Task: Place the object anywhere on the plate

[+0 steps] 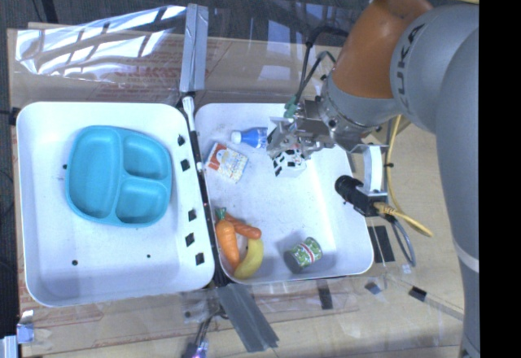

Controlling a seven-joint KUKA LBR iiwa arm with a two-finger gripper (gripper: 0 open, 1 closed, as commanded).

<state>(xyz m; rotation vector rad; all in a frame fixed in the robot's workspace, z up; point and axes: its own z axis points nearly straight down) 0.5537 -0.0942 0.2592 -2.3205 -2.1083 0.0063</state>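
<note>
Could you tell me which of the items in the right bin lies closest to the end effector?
The black-and-white spotted toy sits right under the end effector. The blue-capped bottle, the carton, the carrot, banana and green can all lie farther off.

My arm (423,55) runs off the frame at three o'clock, so its base is cut away. My tool (295,137) hangs over the right bin (342,267); its tips are lost in dark clutter and I cannot tell how they stand. The black-and-white cow-patterned object (290,159) at its six o'clock is half covered by my tool, and I cannot tell whether they touch. The print on the small carton (227,162) and on the green can (304,253) is too small to read.
</note>
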